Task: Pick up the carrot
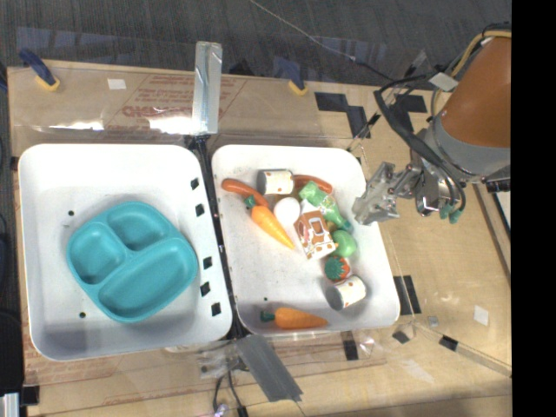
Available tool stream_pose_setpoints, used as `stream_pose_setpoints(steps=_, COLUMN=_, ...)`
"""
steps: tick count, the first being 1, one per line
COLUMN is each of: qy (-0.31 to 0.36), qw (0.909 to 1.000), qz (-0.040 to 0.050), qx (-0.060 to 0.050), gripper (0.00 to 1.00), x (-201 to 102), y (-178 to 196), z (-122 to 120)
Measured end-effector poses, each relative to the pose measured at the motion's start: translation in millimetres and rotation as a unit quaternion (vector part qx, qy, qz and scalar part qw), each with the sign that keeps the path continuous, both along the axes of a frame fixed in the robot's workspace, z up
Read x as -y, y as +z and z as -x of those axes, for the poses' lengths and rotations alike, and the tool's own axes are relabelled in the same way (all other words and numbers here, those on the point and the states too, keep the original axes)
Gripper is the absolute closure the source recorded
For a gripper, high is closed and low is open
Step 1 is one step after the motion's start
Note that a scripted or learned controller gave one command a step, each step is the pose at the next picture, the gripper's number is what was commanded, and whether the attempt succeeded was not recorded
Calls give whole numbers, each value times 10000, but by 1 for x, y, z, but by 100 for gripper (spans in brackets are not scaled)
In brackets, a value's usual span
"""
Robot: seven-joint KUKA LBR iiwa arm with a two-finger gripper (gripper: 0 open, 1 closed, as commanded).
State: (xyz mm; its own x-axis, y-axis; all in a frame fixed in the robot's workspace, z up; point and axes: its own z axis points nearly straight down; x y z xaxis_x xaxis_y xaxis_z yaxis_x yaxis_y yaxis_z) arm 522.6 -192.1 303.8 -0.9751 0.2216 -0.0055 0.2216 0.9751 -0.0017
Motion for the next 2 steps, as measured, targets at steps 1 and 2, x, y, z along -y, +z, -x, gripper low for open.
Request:
stream_pose_setpoints(steps=1, qy=27, qw=10000, qz=9, qx=18, gripper=100, x=-1, y=11, z=-1)
stream_pose_setpoints(steps=2, qy=-307, qw=9995, qz=-11, qx=-26, gripper=100, x=17, y=-19, z=45)
